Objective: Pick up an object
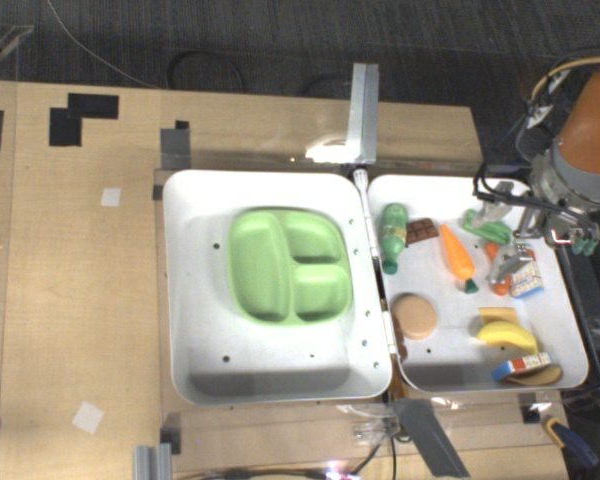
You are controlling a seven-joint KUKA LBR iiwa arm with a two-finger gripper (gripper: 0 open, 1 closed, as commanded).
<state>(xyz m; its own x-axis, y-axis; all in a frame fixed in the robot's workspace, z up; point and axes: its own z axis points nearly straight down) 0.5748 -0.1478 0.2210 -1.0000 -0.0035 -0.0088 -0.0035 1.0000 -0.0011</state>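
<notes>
The bins (190,268) are white. The tray (285,265) is light green, the bottle (392,234) green, the carrot (458,253) orange, the banana (506,335) yellow, the cookie (415,316) tan.

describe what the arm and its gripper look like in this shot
The arm enters from the right: a rounded orange band sits above a grey, ring-shaped wrist section. Black cables, along with a yellowish one, loop around its upper side. Below it, the gripper is a small assembly of silvery metal and dark parts, too cluttered to make out finer markings.
</notes>
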